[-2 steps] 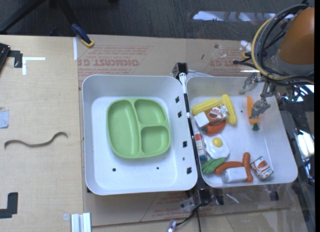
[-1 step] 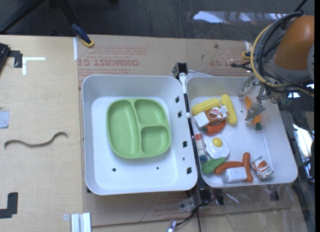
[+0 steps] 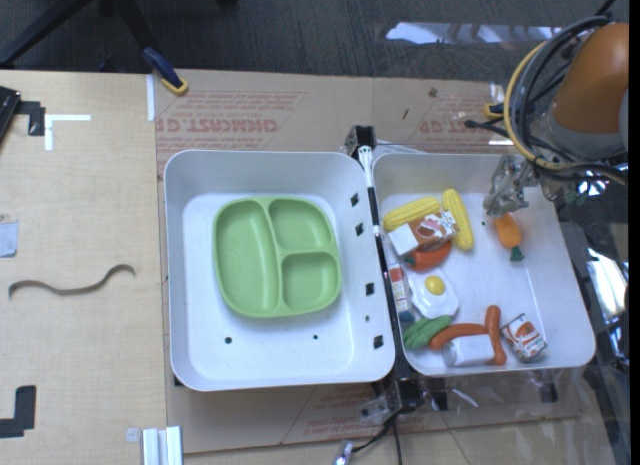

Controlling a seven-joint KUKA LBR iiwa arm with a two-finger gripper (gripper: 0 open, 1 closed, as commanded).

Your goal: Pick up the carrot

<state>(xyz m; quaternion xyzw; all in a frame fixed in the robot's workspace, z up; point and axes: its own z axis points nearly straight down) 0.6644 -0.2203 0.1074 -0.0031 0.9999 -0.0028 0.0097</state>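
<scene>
The end effector (image 3: pixel 507 196) hangs over the upper right part of the right bin (image 3: pixel 560 283), below the arm's orange band (image 3: pixel 592 78) and a loop of cables (image 3: pixel 525 103). Whether it is spread or pressed together cannot be told from this view. The carrot (image 3: pixel 509 233), orange with a green tip, sits just below the end effector, close to touching it or touching it; the view does not settle whether it is gripped or lying on the bin floor. To the end effector's left lie two corn cobs (image 3: pixel 430 213), with a fried egg (image 3: pixel 435 296) further down. Well below it are a sausage (image 3: pixel 472 332) and a small red and white carton (image 3: pixel 526 338). Far to its left, the left bin (image 3: pixel 190 283) holds a green divided plate (image 3: pixel 278 256). Both bins rest on the table (image 3: pixel 75 253).
</scene>
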